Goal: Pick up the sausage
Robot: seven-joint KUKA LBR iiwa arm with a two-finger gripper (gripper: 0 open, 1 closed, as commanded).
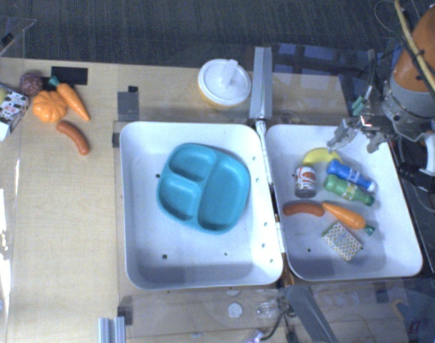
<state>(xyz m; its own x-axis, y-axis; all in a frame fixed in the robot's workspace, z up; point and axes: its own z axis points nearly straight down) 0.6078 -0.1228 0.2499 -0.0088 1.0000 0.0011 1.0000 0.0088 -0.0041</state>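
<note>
A reddish-brown sausage (pixel 303 209) lies in the right bin (pixel 396 263), near its left wall, just left of a carrot (pixel 346 216) and below a small can (pixel 306 181). My gripper (pixel 358 136) hangs over the bin's upper right part, above and to the right of the sausage, well apart from it. Its fingers are spread open with nothing between them. A second, orange-red sausage (pixel 74 136) rests on the bench left of both bins.
The right bin also holds a yellow banana (pixel 317 156), a blue bottle (pixel 351 174), a green bottle (pixel 349 190) and a patterned pad (pixel 342 241). A blue divided plate (pixel 203 186) fills the left bin. A lidded cup (pixel 224 82) and toy vegetables (pixel 60 104) sit outside.
</note>
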